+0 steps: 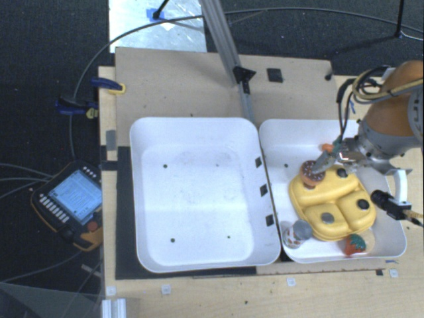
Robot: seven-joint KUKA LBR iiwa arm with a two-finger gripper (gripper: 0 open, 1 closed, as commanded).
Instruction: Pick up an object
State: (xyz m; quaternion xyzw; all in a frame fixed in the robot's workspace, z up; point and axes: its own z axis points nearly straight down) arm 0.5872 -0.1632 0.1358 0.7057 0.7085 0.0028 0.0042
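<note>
In the right bin (pixel 285 138), a big yellow moulded toy (pixel 331 204) lies in the middle. A small round brown and pink object (pixel 309 171) rests at its upper left edge. My gripper (pixel 329 159) reaches in from the right, low over the yellow toy's top edge and just right of the round brown object. A small orange piece (pixel 326 148) shows at the gripper's tip. A grey and white object (pixel 296 233) lies at the bin's front left, and an orange, red and green object (pixel 354 244) lies at the front right.
The left bin (pixel 142 177) stands beside the right one, with black clips (pixel 264 189) along their shared wall. A handheld pendant (pixel 69 197) lies off the bench to the left. A grey pole (pixel 222 32) slants in over the bench's back edge.
</note>
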